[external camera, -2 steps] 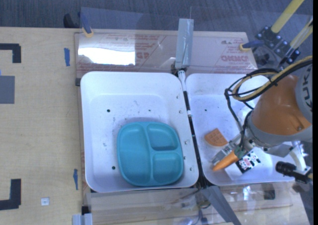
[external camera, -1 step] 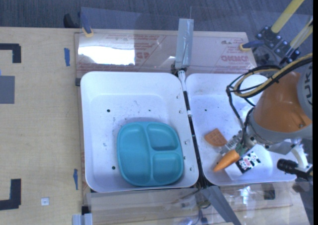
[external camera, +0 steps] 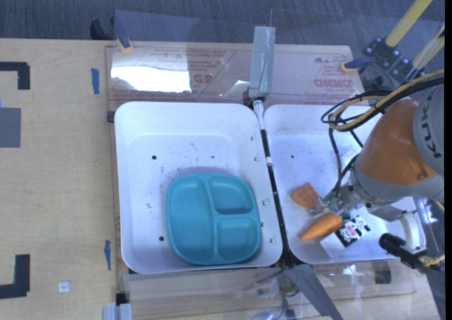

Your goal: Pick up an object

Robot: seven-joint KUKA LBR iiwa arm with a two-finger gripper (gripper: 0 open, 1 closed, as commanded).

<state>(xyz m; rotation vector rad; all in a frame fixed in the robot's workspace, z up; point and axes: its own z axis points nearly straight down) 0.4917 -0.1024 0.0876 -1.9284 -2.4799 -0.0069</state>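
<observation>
From the camera view, my gripper (external camera: 337, 202) hangs low in the right bin (external camera: 296, 135), just above the toy carrot (external camera: 321, 226). I cannot tell its state. Crowded by the tan cracker (external camera: 306, 196), the carrot may roll aside.

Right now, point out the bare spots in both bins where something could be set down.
Left bin: bare floor along the far side and left wall, beyond the teal divided plate. Right bin: bare far half, left of the arm. Crowded: its near end, with the cracker, carrot and gripper.
</observation>
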